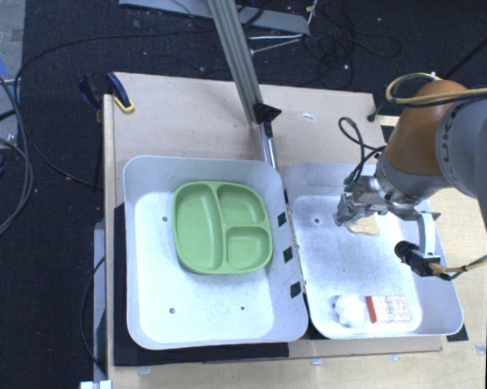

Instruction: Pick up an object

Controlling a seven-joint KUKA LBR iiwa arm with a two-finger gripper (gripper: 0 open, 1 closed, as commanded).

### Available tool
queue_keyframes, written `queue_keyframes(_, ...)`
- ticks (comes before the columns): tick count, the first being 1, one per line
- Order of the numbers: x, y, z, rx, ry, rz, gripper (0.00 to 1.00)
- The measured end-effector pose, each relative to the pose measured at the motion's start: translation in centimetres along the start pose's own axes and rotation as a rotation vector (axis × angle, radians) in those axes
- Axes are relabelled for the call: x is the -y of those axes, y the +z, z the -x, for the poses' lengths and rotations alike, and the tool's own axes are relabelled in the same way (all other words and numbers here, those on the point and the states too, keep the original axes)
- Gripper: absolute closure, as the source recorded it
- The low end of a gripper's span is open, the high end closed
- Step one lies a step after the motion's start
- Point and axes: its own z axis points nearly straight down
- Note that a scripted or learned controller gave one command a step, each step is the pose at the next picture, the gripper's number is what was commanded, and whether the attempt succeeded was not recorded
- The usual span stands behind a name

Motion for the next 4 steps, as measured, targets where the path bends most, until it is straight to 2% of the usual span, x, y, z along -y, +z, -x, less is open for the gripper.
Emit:
queue_keyframes(1,-0.2,-5.4,0.0,0.001,0.0,0.001,1.0)
queue_keyframes(3,2.1,-7.5,-9.6,-0.003,-0.005,-0.006,1.0)
queue_keyframes(4,4.7,-8.6,-14.5,-0.002,-0.005,-0.007,1.0)
